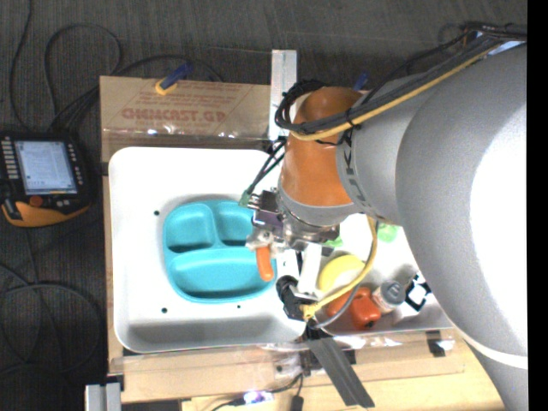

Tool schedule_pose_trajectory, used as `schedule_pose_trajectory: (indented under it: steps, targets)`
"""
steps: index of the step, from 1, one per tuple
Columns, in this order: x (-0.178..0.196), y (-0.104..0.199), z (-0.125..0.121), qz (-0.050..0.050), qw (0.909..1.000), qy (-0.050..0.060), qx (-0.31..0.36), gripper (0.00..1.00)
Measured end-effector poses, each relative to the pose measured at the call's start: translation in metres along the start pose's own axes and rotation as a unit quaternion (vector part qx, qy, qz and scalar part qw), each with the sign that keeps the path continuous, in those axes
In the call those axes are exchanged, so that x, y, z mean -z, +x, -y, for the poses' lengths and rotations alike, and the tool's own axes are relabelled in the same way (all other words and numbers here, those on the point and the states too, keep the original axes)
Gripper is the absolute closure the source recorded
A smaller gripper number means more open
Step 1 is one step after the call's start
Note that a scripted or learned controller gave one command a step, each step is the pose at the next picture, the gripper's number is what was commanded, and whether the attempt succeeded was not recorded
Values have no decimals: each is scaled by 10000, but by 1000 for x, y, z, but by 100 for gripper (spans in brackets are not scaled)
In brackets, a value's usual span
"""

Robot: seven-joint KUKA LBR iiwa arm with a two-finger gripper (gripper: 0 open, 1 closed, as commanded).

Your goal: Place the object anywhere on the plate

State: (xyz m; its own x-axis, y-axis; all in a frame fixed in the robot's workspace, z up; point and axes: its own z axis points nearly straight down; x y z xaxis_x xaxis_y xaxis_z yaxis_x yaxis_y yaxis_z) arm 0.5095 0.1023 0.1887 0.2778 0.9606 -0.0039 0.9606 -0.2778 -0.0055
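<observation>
A blue divided plate [210, 251] lies in the left white bin [137, 229]. My gripper [264, 248] hangs over the plate's right rim, beneath the orange wrist band. A small, elongated orange object [265, 264] sticks out between the fingertips, pointing down at the rim of the plate's large front compartment. The gripper is shut on it. The wrist hides the object's upper end.
The arm covers most of the right bin, where a yellow object [340, 272], a red-orange object [366, 309], a green piece [388, 229] and a grey-black item [399, 294] lie. Cardboard [184, 110] sits behind the left bin. A teach pendant [38, 174] rests at far left.
</observation>
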Motion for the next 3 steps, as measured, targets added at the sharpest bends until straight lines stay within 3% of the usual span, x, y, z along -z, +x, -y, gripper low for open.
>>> schedule_pose_trajectory:
  steps: [1, 2, 3]
  targets:
    - [0, 0, 0, -4, 10000, 2, 1, 0]
    - [136, 7, -1, 2, 10000, -23, -90, 0]
    - [88, -22, -18, 5, 9998, -12, 188, 0]
